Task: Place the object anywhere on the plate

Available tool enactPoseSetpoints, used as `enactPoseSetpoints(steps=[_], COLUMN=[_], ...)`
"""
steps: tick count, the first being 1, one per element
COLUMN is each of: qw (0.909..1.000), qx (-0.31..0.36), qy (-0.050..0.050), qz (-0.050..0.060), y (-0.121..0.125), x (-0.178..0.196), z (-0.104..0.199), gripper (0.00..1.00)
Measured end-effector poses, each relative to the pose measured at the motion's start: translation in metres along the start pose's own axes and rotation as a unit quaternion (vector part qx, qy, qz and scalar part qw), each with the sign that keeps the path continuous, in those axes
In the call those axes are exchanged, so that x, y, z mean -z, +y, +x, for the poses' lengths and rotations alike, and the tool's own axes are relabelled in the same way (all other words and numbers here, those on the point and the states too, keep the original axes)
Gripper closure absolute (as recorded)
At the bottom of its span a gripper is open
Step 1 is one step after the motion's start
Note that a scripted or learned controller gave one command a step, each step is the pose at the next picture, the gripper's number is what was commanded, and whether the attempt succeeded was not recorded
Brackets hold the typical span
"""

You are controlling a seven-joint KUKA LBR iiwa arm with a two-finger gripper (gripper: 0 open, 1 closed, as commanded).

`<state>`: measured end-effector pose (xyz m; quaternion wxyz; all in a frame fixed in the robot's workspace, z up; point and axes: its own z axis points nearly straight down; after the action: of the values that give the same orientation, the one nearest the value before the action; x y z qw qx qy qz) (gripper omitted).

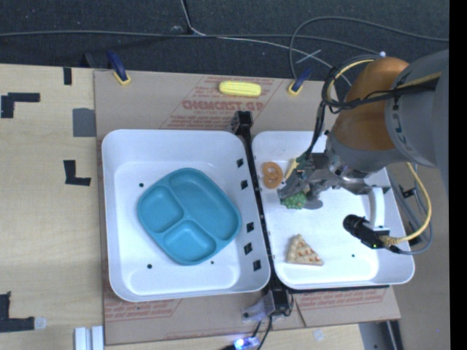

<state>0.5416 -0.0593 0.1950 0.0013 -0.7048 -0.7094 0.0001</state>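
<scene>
Pick-up stage: gripper (303,188) low over the green object (294,200) in the right bin (379,268).

The fingers' opening is hidden by the wrist, so a grasp cannot be confirmed. The green object lies centre-right of the frame, near a pretzel (271,174); a pizza slice (303,251) sits lower. Next comes a lift and a carry left to the blue plate (188,214) in the left bin (124,268). The arm reaches in from the right, wrist bent down.

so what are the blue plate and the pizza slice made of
Blue three-compartment plate: likely moulded plastic, with an even colour, soft sheen and rounded dividers. Tan triangular pizza slice: probably a plastic or rubber toy, too small to tell which.
</scene>
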Motion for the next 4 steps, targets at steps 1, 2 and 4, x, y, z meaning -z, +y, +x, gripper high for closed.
enactPoseSetpoints(steps=[1, 2, 4], qw=[1.0000, 1.0000, 1.0000], qx=[0.000, 0.000, -0.001], qy=[0.000, -0.001, -0.001], qz=[0.000, 0.000, 0.000], y=[-0.002, -0.002, -0.009], x=[0.000, 0.003, 0.037], z=[0.060, 0.117, 0.187], gripper=[1.00, 1.00, 1.00])
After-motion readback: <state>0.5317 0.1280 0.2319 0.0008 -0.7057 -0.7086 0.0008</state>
